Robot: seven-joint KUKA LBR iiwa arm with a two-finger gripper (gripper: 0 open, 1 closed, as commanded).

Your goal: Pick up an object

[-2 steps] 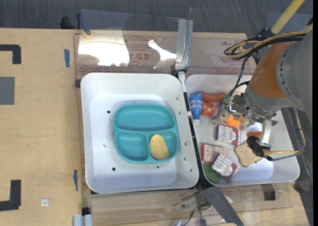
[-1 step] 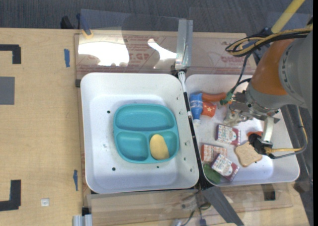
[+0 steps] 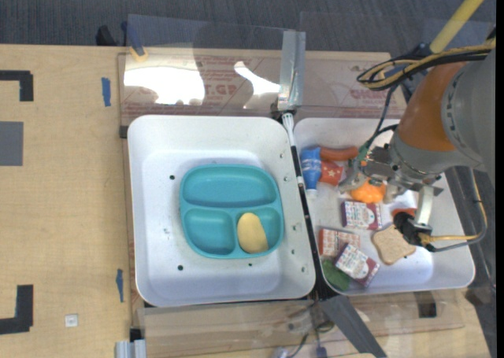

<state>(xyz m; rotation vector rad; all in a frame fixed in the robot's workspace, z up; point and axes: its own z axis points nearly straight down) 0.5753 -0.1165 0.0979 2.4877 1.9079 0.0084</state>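
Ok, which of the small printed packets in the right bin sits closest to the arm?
The upper packet, just under the orange toy beside the wrist; the other two lie lower, toward the bin's front edge.

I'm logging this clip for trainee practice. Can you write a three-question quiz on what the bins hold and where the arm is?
1. True or false: the yellow potato-like item lies in a lower compartment of the teal divided plate.
2. Which bin is the gripper over? A) left bin B) right bin C) neither
3. Fill in: near the right bin's front edge, beside the small packets, lies a tan piece shaped like a slice of ____.

Key: 1 true; 2 B; 3 bread (toast).
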